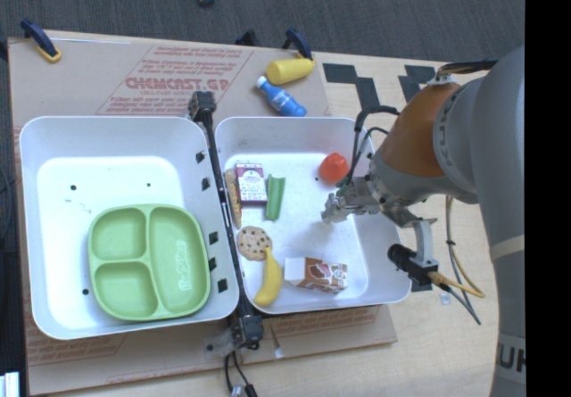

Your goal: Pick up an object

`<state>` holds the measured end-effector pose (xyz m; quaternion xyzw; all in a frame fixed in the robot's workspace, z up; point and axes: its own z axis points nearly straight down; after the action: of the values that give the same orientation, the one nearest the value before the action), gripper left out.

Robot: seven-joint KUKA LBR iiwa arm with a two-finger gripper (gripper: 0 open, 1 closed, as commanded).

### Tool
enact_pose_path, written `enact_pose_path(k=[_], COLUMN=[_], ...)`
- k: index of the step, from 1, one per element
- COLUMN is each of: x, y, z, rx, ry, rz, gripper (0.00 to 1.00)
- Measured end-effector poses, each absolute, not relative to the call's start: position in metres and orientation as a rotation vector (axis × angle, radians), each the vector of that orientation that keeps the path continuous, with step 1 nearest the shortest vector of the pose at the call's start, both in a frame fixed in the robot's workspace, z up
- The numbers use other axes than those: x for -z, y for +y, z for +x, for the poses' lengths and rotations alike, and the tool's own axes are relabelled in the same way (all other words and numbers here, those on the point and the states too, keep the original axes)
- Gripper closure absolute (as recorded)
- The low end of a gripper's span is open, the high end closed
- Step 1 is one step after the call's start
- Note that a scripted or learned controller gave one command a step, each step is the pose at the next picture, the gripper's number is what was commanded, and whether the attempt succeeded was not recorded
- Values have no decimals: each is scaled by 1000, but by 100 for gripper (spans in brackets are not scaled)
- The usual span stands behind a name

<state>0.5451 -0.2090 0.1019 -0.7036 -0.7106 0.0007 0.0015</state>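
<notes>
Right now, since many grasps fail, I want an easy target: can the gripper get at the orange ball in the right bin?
Probably yes. The gripper hovers just below the orange ball, and bare bin floor lies between them.

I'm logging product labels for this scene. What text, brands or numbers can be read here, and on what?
"CHEMCAST GP": large red print on the cardboard sheet behind the left bin; the smaller red lines around it are too blurred to read.
Small carton, brown packet and blue bottle: labels too small to read.
</notes>
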Motion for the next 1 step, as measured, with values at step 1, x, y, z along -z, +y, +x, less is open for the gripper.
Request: enact_pose_path(k=[1], x=[-176], y=[-211], z=[510], rx=[-1], ry=[-2225], rz=[-2217], gripper=[100])
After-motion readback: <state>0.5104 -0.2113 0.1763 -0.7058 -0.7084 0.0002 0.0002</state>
